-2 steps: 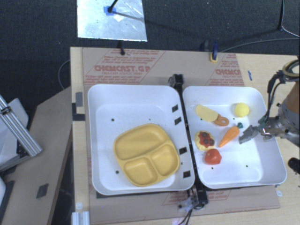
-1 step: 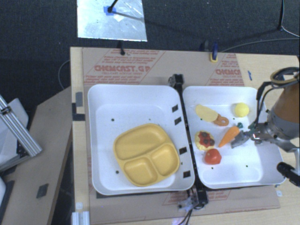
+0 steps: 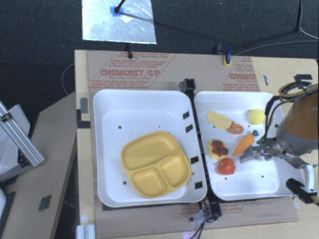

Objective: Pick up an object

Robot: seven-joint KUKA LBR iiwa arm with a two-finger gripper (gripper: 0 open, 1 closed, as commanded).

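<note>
End effector point(image 3: 249, 155), low in the right bin point(image 3: 239, 190), reaching in from the right below the arm's orange band point(image 3: 301, 119). Whether it is open or closed cannot be told: its tip is a small grey blur, and nothing is seen gripped in it.

Nearest candidate: the carrot point(image 3: 243, 145), just beside the tip on its upper left, perhaps touching; contact cannot be confirmed. Its long axis runs diagonally, from lower left to upper right, so a grasp would likely need to close across that line.

The tomato point(image 3: 226, 166) lies just below and left of the tip, near it. The decorated cookie-like piece point(image 3: 218, 148) sits farther left, the pale yellow piece with an orange ring point(image 3: 223, 121) above it, and the lemon point(image 3: 256, 116) toward the bin's far side.

In the left bin point(image 3: 107, 148), a yellow divided tray point(image 3: 155, 163) rests well apart from the end effector.

Legible writing: "CHEMCAST GP" printed in red, repeated on the brown sheet point(image 3: 139, 68) covering the counter point(image 3: 55, 128). No other label can be read.
</note>
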